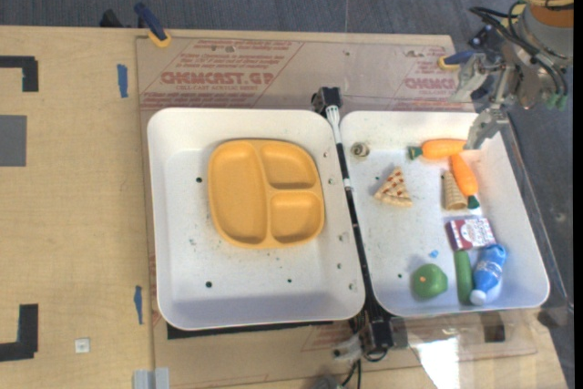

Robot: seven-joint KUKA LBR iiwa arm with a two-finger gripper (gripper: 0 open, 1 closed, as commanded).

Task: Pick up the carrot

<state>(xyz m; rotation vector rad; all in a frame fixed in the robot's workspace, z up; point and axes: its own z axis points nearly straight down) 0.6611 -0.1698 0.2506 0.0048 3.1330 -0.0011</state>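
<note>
Two orange carrot-like pieces lie at the back of the right bin (528,223). One carrot (444,148) lies crosswise with its green end to the left. The other carrot (464,175) lies slantwise just below it, green end toward the front. My gripper (477,136) hangs over the bin's back right corner, its tip right beside the right end of the crosswise carrot. Nothing is seen held in it.
An ice-cream cone (452,192), a pizza slice (393,189), a maroon box (472,233), a green apple (429,281), a cucumber (464,276) and a blue bottle (489,273) share the right bin. A yellow divided plate (267,192) sits in the left bin (173,223).
</note>
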